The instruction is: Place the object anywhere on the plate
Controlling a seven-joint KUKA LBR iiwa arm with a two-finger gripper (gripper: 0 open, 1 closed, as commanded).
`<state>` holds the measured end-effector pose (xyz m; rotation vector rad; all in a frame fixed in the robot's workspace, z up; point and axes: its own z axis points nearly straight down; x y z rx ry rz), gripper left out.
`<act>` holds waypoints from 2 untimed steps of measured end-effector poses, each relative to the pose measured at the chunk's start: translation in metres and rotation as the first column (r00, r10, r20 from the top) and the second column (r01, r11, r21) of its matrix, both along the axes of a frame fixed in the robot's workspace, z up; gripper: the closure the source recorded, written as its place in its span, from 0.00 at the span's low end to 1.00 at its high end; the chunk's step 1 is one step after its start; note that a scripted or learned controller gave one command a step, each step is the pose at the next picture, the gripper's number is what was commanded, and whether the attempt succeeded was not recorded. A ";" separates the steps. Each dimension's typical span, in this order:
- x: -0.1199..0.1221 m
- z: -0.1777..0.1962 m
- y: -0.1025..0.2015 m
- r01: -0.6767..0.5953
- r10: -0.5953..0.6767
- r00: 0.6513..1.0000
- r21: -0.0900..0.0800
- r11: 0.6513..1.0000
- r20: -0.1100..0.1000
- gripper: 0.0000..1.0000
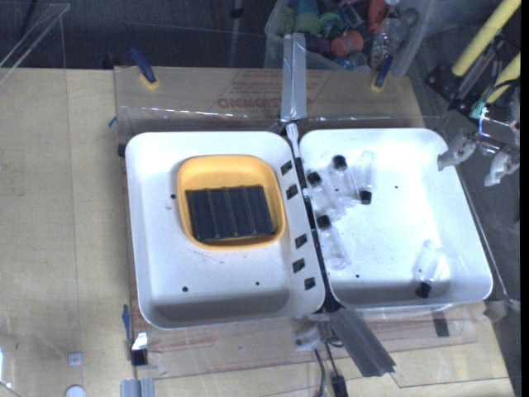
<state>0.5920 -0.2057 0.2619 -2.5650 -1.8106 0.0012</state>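
A yellow plate (188,179) sits in the left white bin (149,255). A dark, ribbed rectangular object (229,212) lies flat on it and covers most of the plate's middle. My gripper (477,160) hangs at the right rim of the right bin (397,222), far from the plate. Its two pale fingers (453,154) stand apart with nothing between them.
Several small clear bottles with black caps (340,172) lie in the right bin near the divider, and one more (428,271) lies near its front right corner. A clear box of colourful toys (347,11) stands behind the bins. A yellow foam tube (492,23) is at the top right.
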 end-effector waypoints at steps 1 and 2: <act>-0.029 0.018 -0.004 0.029 -0.029 1.000 0.001 1.000 -0.001 0.00; -0.037 0.002 -0.001 0.080 -0.080 0.997 0.002 0.997 -0.002 0.00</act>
